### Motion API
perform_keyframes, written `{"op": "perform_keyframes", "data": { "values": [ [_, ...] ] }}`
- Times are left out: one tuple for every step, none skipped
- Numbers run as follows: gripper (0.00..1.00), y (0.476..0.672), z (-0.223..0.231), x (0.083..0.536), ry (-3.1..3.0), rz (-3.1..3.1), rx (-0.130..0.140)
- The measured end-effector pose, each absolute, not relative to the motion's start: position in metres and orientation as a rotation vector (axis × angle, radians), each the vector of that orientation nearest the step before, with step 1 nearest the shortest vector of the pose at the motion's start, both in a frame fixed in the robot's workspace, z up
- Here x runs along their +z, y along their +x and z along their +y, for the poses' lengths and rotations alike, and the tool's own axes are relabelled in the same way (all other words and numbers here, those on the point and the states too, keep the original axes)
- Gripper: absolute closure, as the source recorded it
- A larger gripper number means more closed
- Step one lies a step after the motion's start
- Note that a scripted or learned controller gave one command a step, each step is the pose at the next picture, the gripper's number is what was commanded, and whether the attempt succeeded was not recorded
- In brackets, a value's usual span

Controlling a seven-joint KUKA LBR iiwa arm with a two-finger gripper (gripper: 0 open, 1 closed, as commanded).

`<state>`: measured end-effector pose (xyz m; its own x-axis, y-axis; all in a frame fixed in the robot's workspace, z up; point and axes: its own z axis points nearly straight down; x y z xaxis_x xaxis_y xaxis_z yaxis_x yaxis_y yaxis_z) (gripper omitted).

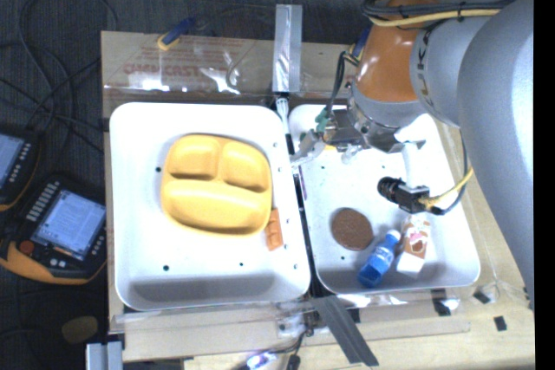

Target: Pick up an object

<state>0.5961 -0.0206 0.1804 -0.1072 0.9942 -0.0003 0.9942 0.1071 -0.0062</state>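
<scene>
Right bin [451, 269], gripper [305, 150] at its top-left, jaw state unclear, brown disc [351, 228] well below.

No legible txt; red print on clear bag [186, 65] too blurred.

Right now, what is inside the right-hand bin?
The right bin holds a brown disc, a blue bottle and a small white carton near its front. The arm covers the bin's back part, so anything beneath it is hidden.
</scene>
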Motion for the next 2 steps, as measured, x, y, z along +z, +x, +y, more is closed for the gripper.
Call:
{"op": "perform_keyframes", "data": {
  "values": [
    [0.0,0.647,-0.105,0.171,-1.999,-2.422,0.01],
    [0.0,0.656,-0.108,0.091,-1.883,-2.514,0.008]
  ]
}}
